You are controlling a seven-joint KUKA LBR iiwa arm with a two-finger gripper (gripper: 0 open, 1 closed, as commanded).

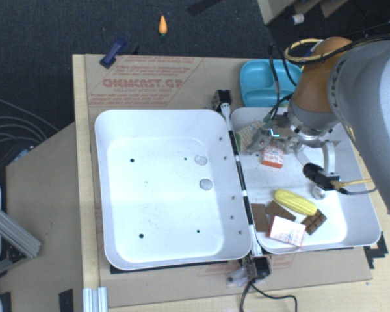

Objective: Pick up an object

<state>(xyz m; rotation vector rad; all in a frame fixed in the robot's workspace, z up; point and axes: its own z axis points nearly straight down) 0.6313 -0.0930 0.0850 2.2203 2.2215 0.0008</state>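
The right bin [351,229] holds several small things. A yellow corn-shaped piece [295,202] lies near the front, with a brown block [276,212] and a white and red card [286,231] beside it. A small orange and white packet [272,156] lies further back. My gripper [273,137] hangs at the back of this bin, just above and behind the packet, under the grey arm's orange band [318,77]. Whether it touches the packet I cannot tell.
The left bin [117,125] stands beside the right one on the brown board. A blue tub [260,83] sits behind the right bin, close to the arm. A black fitting with a yellow cable [320,175] hangs over the right bin.
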